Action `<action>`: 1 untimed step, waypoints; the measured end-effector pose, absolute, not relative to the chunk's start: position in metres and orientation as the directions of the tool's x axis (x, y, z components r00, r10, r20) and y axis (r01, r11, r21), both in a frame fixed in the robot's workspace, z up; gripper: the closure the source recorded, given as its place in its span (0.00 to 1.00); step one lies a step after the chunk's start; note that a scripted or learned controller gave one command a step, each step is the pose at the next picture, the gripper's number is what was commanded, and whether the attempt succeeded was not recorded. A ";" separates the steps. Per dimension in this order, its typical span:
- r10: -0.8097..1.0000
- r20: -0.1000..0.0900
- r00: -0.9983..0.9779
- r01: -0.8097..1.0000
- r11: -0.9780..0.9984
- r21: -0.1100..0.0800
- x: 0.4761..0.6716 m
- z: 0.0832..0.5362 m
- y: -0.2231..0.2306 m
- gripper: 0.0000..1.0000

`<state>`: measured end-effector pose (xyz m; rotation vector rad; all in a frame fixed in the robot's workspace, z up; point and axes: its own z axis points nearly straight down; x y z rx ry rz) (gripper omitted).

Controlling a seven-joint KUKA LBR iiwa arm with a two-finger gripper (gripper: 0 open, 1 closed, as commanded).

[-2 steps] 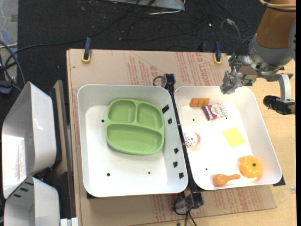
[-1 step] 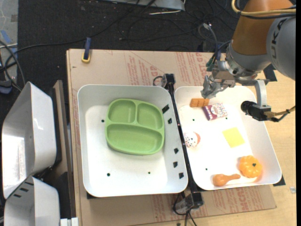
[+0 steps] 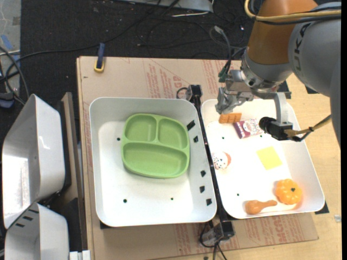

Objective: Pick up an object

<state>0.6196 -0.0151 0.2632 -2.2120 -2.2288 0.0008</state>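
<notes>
My gripper (image 3: 226, 109) hangs over the far left corner of the right bin (image 3: 309, 161), just above an orange block (image 3: 230, 118). Its fingers point down near the block; no object shows between them. Beside the block lies a small pink-and-white packet (image 3: 246, 128). A yellow square (image 3: 269, 158) lies mid-bin. A white ball with orange marks (image 3: 220, 160) rests by the bin's left wall. An orange pumpkin (image 3: 287, 192) and an orange gourd-shaped toy (image 3: 259, 205) sit at the near edge.
The left bin (image 3: 108, 199) holds a green divided plate (image 3: 156, 146). A black camera bracket (image 3: 276, 128) juts from the wrist over the right bin. White tubs (image 3: 30, 150) stand off the bench at left. A blue-and-yellow clamp (image 3: 100, 58) sits at the bench's far edge.
</notes>
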 end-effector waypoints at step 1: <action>1.000 0.001 -0.008 1.000 0.008 -0.003 0.617 0.243 0.038 1.00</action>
